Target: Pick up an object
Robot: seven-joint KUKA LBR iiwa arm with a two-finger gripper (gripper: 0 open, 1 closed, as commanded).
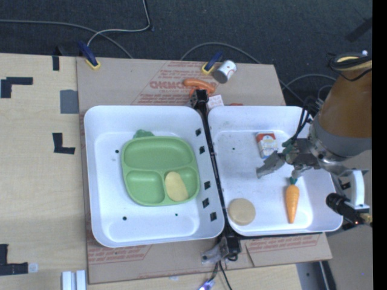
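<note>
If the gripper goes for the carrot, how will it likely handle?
The carrot looks like a rigid toy, so probably stiff and light. Its tapered, rounded body may roll or slip out of a pinch. It lies flat in the right bin, so tipping seems unlikely.

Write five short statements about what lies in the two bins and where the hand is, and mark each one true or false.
1. The green divided plate lies in the left bin. True.
2. The yellow oval piece lies in the right bin. False: it sits in a compartment of the green plate.
3. The carrot lies in the right bin, near its front right corner. True.
4. The hand is over the left bin. False: it is over the right bin, just below the small red and white packet.
5. The round tan disc rests on the carrot. False: they lie apart.
</note>
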